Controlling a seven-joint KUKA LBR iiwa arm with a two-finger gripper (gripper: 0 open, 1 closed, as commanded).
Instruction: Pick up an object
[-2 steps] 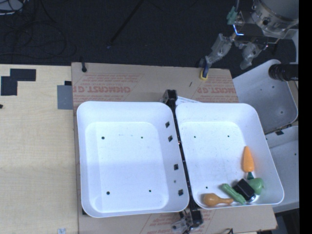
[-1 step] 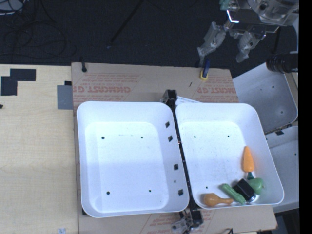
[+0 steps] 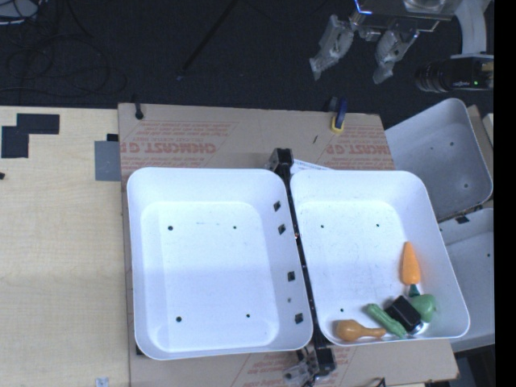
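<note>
Fingers spread and holding nothing, the gripper (image 3: pixel 359 53) hangs beyond the bins, far from the orange carrot (image 3: pixel 410 264) in the right bin's (image 3: pixel 355 188) near-right corner.

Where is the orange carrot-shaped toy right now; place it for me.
The orange carrot-shaped toy lies in the right bin, against its right wall, just above the cluster of green toy, black block and yellow-orange toy in the near right corner.

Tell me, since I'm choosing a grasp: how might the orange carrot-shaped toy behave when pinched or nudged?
The carrot looks tapered and rounded, so it would probably roll or pivot if nudged. It looks like smooth, light plastic, so it may slip toward its narrow end. It lies close to the right bin wall, which could crowd the fingers.
</note>
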